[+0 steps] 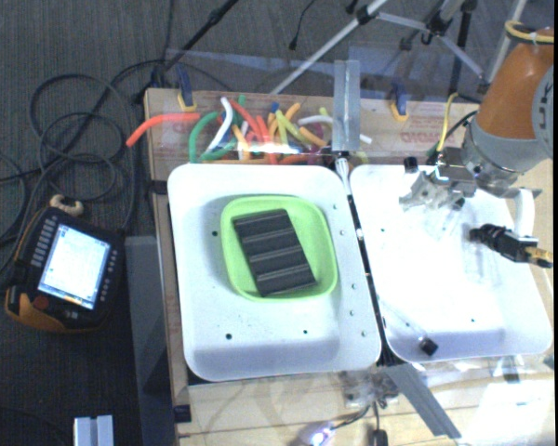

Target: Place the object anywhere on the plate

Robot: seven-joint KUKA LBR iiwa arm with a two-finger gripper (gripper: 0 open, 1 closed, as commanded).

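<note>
Down on the floor at the far left lies a handheld control unit (60,268) with its screen lit and black cables (65,119) looped above it. Then comes the worktop (214,402) with the left bin (260,333). In it sits the green plate (231,249), and the dark ridged block (274,251) lies flat on the plate at a slight angle, with green rim showing on every side of it. At the back, behind that bin, there is a tangle of coloured tubes (251,128), too knotted for me to count.

The right bin (446,295) has a small black bit (428,347) near its front rim, and I can't make out what it is. The gripper (435,198) hangs over the back of this bin, well apart from the plate. Its pale fingers look parted, with nothing between them. The arm (521,82) rises to the upper right.

To my eye the placing is done, since the block rests wholly on the plate. Doing this step well now means leaving it alone. The arm should stay on its own side, and any lift should go straight up, not swing across the divider where it could nudge the plate.

By my count there are two bins, one plate, one block, one small black bit, one arm with one gripper, and one control unit
</note>
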